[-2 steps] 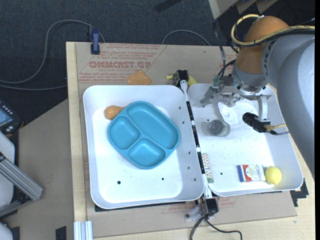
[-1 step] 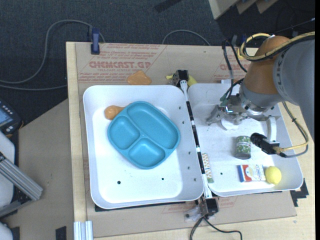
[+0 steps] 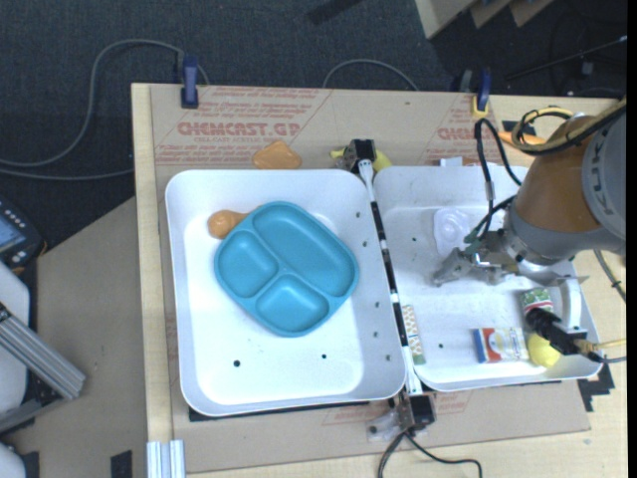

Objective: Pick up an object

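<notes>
Dark carpet with loose cables surrounds the table (image 3: 239, 118), whose brown top sheet carries red lettering. Two white bins sit on it side by side, their inner rims touching.

The left bin (image 3: 199, 307) holds a blue plate (image 3: 286, 267) with three compartments, lying flat in the upper middle. An orange lump (image 3: 223, 223) pokes out at the plate's upper left edge. A second orange piece (image 3: 276, 154) lies on the table just beyond that bin's far rim.

The arm (image 3: 557, 202) reaches into the right bin (image 3: 443, 332) from the right. The hand (image 3: 446, 272) is low over the bin floor near its middle and points left towards the shared rim. I cannot tell whether it is spread or pressed together, and nothing can be seen gripped in it.

A pale, clear cup (image 3: 450, 229) lies just beyond the hand, near it; whether they touch is unclear. A small red, white and blue packet (image 3: 495, 345) lies flat near the bin's near rim, apart from the hand. A yellow thing (image 3: 542, 352) sits just right of the packet in the near right corner. A green-labelled item (image 3: 537, 298) lies a little further back, under the arm's wrist.
</notes>
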Robot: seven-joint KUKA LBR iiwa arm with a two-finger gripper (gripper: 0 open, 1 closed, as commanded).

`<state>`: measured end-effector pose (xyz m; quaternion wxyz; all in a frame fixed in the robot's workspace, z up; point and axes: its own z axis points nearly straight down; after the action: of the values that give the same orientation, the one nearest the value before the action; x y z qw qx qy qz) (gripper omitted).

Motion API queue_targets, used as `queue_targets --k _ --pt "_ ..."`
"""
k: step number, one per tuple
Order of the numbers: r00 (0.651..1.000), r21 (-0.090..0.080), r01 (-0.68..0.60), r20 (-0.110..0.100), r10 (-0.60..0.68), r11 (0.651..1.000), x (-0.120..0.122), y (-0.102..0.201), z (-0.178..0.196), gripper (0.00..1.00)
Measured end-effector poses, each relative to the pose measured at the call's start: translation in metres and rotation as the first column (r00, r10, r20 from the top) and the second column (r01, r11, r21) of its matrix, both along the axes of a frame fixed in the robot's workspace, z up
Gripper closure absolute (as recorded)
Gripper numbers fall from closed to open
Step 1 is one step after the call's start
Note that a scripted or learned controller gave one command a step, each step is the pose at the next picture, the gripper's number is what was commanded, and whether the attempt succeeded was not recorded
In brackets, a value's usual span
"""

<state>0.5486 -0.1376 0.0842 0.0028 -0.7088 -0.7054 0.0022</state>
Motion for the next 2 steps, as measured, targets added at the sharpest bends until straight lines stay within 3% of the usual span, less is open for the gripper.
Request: queue_targets --k 1,2 --pt "1.0 -0.007 -0.007 0.021 0.007 1.0 0.079 -0.023 0.079 0.0" --pt "1.0 0.002 -0.007 0.0 0.007 1.0 0.089 -0.003 -0.005 0.0"
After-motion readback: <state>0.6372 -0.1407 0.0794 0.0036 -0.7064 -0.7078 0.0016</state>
